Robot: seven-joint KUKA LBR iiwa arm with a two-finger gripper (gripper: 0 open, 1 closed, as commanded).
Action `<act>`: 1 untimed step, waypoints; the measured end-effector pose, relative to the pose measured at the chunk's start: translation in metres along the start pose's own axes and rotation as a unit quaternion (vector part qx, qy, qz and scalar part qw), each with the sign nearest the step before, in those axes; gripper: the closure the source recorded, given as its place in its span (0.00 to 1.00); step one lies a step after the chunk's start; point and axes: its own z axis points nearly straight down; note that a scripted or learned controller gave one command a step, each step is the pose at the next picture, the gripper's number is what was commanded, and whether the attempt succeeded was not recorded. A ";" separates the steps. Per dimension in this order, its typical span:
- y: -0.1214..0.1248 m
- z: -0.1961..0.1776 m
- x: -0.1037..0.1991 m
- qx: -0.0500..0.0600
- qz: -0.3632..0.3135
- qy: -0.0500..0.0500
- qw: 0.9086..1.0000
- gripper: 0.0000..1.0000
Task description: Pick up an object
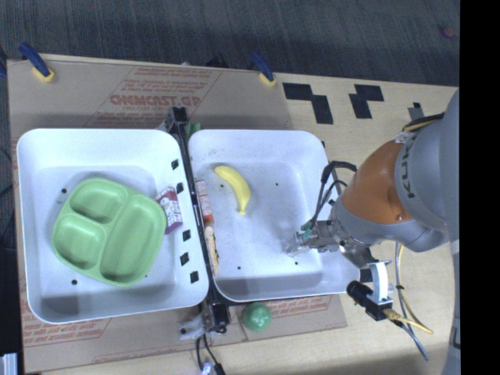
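A yellow banana lies in the upper middle of the right white bin. A green divided plate rests in the left white bin, with a small red-and-white packet at its right edge. My gripper is low in the right bin near its right wall, well to the right of and below the banana. I see nothing between it and the bin floor that I can name. The grey arm with its orange band reaches in from the right.
A green ball sits on the cardboard just outside the right bin's front edge. A strip of labels runs along the divider between the bins. Blue clamps hold the cardboard at the back.
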 end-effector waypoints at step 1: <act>0.000 -0.038 -0.001 -0.002 0.001 0.000 1.000 1.00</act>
